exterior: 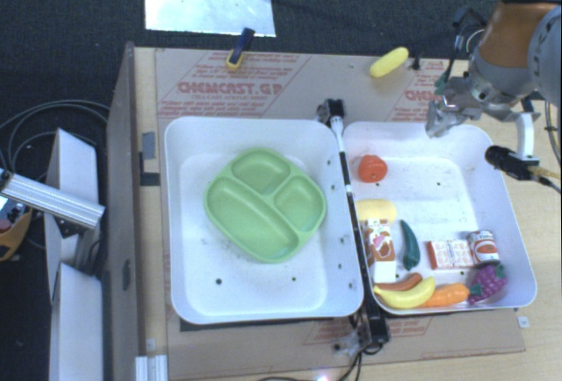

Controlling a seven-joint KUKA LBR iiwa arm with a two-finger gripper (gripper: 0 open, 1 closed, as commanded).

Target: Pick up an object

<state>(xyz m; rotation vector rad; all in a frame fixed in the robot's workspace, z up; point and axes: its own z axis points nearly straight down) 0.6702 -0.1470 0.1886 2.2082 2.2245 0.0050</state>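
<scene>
While the gripper [439, 123] hangs over the right bin's [518, 234] far rim, nothing visibly between its fingers, I'd call this the approach. Nearest candidate: the orange tomato [371, 168] by the near-left divider. Next it needs lowering onto one.

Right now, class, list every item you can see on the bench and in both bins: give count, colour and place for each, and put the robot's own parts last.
Bins: two, white, side by side.
Divided plate: one, green, left bin.
Tomato: one, orange-red, right bin, far left corner.
Dark green vegetable: one, right bin, middle.
Banana: one, yellow, right bin, near edge.
Carrot: one, orange, beside banana.
Grapes: one bunch, purple, near right corner.
Small can: one, red and white, above grapes.
Yellow piece: one, on bench behind bins.
Arm: one, grey and orange, upper right.
Claw: one, above right bin's far edge.
</scene>
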